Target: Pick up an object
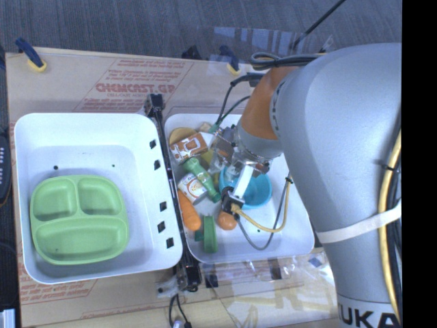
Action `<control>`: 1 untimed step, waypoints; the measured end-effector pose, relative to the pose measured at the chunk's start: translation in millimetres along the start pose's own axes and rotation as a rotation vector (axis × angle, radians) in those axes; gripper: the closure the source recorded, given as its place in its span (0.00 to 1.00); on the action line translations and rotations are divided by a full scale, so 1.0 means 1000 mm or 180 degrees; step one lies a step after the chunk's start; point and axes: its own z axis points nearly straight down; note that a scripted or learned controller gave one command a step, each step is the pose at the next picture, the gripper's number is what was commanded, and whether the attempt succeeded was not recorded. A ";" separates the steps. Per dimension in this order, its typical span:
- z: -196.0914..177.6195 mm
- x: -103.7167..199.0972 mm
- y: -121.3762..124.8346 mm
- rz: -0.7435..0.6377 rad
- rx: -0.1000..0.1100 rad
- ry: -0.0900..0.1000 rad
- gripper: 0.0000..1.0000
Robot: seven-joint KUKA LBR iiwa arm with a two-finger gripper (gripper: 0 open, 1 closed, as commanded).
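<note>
Gripper [229, 161] is low over the right bin [276, 243], above the clutter at its left-middle; can't tell how wide it stands, and nothing is visibly held. Right under and beside it is a small printed box [196, 185], with a brown printed packet [190, 146] just behind. A round, glossy blue bowl [259, 191] sits at the gripper's near right. An orange carrot [190, 211] lies along the bin's left wall, a green stick-shaped item [208, 234] lies near the front, and a small orange lump [227, 221] is next to it. Items are packed tight on the left. Bare white floor shows front right. The left bin [82, 132] holds a matte green divided plate [78, 219]. Both bins rest on printed cardboard [136, 87].
</note>
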 end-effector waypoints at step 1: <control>-0.136 -0.022 -0.076 0.0666 0.0063 -0.0011 1.00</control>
